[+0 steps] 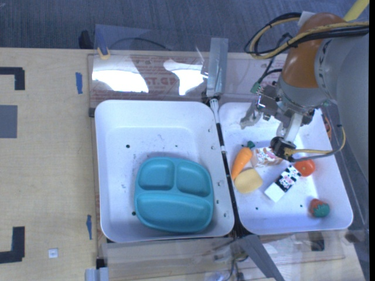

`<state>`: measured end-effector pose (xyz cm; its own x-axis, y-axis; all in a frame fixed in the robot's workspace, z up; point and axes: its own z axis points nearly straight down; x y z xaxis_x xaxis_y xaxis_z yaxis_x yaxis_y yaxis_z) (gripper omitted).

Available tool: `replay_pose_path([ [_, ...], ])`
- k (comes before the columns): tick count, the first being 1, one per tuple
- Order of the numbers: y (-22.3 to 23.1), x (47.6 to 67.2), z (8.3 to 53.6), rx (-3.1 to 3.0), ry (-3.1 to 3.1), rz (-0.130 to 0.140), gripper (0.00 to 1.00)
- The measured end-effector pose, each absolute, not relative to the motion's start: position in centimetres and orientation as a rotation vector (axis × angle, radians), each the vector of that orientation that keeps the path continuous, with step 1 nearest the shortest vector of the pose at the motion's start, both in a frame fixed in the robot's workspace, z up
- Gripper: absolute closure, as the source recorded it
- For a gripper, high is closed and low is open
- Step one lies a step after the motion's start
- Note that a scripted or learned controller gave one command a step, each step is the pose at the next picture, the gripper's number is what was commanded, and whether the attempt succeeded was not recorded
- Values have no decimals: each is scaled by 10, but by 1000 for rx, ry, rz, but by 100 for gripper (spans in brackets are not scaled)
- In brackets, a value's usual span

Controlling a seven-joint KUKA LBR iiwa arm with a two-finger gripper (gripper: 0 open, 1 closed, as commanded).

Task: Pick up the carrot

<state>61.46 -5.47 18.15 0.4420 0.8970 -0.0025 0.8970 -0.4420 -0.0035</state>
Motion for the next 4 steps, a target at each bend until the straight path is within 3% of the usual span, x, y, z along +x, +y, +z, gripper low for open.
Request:
replay_pose_path([
  [1,-45,638,181,-3028,-834,10,0],
  [2,-43,639,189,-3023,-845,18,100],
  [3,-1,617,265,-3027,-840,-3,100],
  [4,28,598,194,-3124,-318,15,100],
])
